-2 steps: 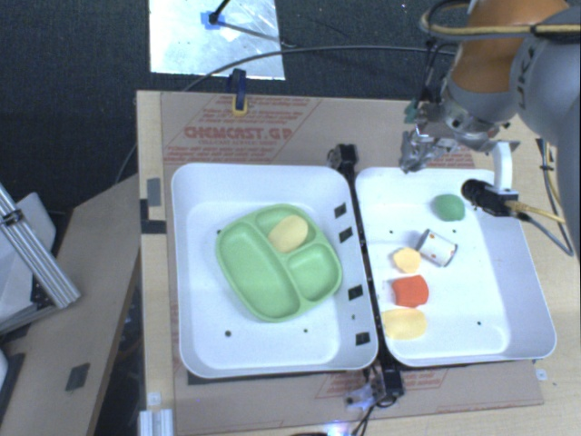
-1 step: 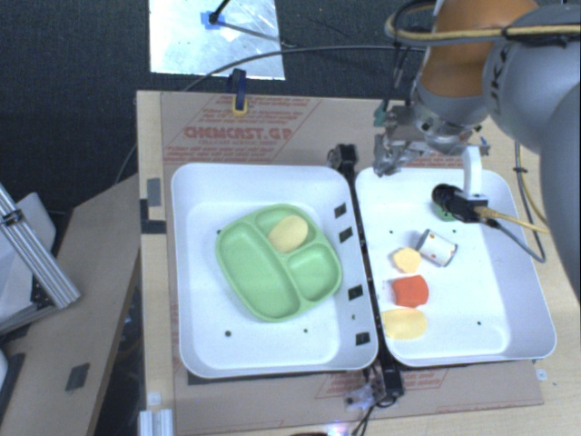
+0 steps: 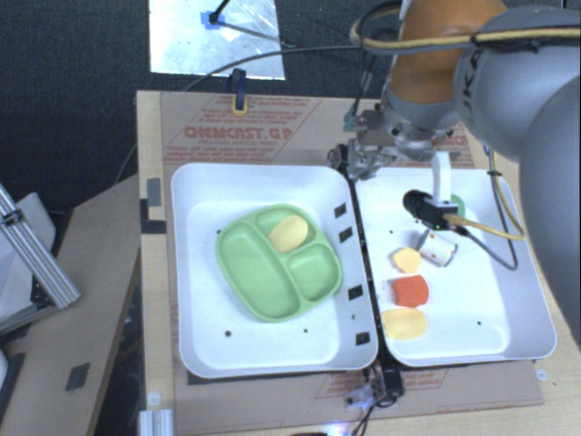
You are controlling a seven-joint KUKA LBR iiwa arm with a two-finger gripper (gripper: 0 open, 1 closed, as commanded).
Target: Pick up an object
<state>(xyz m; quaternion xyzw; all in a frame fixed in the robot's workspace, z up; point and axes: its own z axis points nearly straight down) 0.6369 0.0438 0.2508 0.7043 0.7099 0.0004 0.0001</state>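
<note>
Beside the jaws [image 3: 434, 243], whose grip I cannot tell, lie three food pieces [image 3: 408, 291].

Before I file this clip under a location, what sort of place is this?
Most likely a robotics lab test bench, not a kitchen: a grey arm reaches over two white bins, toy-like food pieces such as an orange block lie inside, and the bins sit on taped-down cardboard.

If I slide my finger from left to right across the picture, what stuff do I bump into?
Green divided plate → pale yellow piece lying in its top compartment → orange-red block in the right bin → end effector just above it.
</note>
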